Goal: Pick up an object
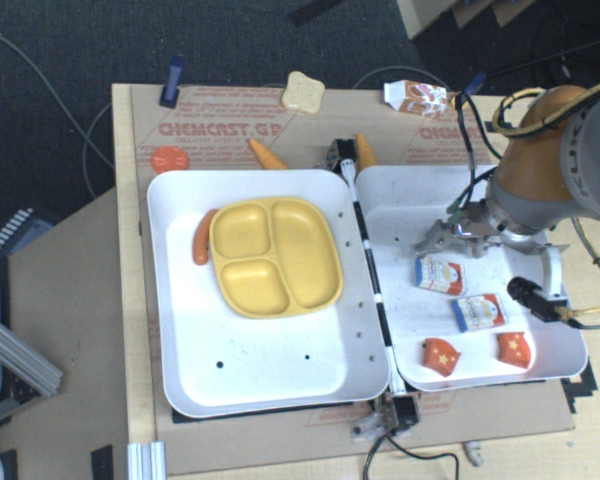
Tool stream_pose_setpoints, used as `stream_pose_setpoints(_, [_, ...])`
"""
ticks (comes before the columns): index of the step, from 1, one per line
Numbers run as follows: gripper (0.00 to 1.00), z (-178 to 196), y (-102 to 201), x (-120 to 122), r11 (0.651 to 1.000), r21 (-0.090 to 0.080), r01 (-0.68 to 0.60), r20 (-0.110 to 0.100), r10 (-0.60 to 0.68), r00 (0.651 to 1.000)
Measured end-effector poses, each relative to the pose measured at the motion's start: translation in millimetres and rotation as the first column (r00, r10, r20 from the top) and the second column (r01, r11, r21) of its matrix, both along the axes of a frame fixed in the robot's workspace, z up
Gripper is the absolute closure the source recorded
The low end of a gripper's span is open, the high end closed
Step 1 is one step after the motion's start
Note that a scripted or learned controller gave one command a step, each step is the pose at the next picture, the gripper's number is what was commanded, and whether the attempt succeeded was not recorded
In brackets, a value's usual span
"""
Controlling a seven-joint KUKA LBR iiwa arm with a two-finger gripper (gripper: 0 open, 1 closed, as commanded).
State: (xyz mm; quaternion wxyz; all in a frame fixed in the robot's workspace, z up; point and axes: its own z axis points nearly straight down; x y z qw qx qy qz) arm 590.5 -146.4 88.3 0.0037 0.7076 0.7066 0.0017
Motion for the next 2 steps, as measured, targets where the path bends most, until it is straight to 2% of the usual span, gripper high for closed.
stream_pose_setpoints(1, [0.0, 0.2, -15.2, -51.3, 1.0, 0.002, -0.001, 0.002, 0.001, 1.0])
stream_pose_setpoints(2, [0.0, -0.3, -44.8, -108.6, 1.0, 0.001, 0.0, 0.001, 0.0, 1.0])
